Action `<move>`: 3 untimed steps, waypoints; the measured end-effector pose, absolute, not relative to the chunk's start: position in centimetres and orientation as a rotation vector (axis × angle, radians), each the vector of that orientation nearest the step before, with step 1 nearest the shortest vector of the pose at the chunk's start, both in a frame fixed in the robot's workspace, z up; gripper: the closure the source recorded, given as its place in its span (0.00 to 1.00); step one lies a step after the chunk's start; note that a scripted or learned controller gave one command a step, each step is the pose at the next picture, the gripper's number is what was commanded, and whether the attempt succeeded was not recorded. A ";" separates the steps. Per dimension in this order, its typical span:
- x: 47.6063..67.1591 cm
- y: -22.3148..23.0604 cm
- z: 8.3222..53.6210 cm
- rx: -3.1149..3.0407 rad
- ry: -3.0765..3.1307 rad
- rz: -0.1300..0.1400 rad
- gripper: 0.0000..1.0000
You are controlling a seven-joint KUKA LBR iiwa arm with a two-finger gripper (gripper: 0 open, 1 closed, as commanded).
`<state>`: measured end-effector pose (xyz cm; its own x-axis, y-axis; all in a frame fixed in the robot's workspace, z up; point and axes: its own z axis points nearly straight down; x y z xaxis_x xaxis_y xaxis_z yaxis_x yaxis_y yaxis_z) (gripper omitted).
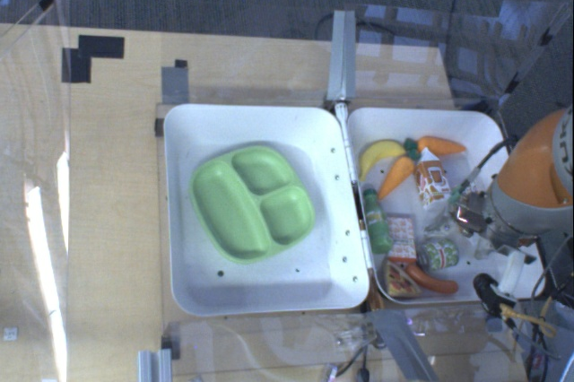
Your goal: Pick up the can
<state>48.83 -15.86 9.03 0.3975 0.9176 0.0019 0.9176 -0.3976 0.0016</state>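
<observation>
- The can (438, 256) lies on its side in the right bin (484, 127), toward its near end, a small cylinder with a green printed label and a pale end face.
- It is crowded: a flat snack packet (403, 234) is just to its left, a hot dog (421, 280) lies just nearer than it, and a small carton (433, 183) sits farther back.
- The gripper (470, 214) sits just to the can's right and slightly beyond it, at the end of the grey arm with its orange band (536, 165); we cannot tell how its fingers stand, and nothing shows between them.
- To do this step well, we judge the fingers should straddle the can's curved sides across its short width, coming straight down, since a smooth round body may roll away.
- Farther off lie two carrots (397, 176), a banana (380, 156) and a green bottle (378, 223) by the left wall, all glossy plastic.
- The left bin (179, 192) holds a matte green divided plate (252, 202).
</observation>
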 end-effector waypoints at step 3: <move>49.1 -12.2 8.8 2.673 1.628 0.013 0.00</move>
<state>49.07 -12.20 8.81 0.4591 0.8884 0.0011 0.8883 -0.4590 0.0143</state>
